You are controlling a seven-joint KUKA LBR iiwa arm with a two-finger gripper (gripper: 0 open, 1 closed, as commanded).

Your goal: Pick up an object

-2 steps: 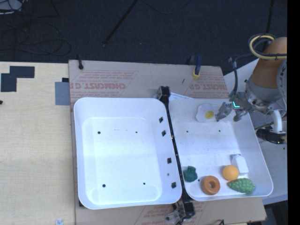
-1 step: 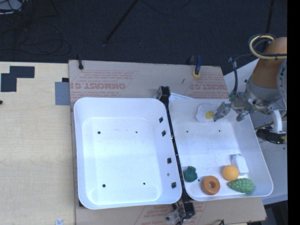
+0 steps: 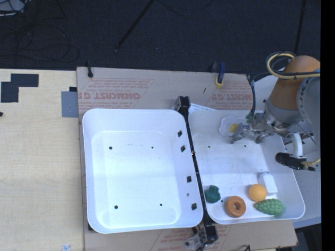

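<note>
My gripper hangs low over the back of the right bin, with its two metal fingers spread and nothing between them. Just to its left lies a pale clear object with a yellow spot, close to the left finger. Along the bin's front edge sit a teal object, a brown ring, an orange ball, a green bumpy piece and a small white block. All of these lie well in front of the gripper.
The left bin stands beside the right one, with a black divider between them. Both rest on a cardboard sheet. The arm's orange band and cables rise at the right edge.
</note>
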